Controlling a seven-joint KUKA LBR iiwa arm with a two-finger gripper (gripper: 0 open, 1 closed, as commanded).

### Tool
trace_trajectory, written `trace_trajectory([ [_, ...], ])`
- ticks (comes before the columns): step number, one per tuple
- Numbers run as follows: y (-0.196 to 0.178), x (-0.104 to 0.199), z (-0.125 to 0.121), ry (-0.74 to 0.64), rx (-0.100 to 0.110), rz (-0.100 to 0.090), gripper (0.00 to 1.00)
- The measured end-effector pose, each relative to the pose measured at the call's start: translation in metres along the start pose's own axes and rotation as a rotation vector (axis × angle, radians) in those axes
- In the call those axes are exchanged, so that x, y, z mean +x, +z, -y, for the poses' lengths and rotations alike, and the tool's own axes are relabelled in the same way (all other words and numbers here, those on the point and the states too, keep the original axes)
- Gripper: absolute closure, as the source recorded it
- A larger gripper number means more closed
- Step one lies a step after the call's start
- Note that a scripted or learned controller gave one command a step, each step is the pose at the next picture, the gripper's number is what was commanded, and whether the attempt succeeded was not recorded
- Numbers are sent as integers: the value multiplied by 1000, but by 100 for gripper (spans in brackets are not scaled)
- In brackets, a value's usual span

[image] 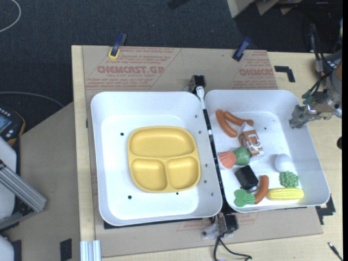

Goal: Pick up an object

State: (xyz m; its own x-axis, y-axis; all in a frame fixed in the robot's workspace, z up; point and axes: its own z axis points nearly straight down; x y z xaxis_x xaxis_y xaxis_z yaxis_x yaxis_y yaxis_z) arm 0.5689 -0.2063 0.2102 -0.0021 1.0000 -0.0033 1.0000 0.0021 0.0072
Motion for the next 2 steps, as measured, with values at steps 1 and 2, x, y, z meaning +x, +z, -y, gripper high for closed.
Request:
trace_trajectory([
  [1,-16,0,-1,0,2,-1,100],
  [2,-27,53,-4,-4,7,-5,100],
])
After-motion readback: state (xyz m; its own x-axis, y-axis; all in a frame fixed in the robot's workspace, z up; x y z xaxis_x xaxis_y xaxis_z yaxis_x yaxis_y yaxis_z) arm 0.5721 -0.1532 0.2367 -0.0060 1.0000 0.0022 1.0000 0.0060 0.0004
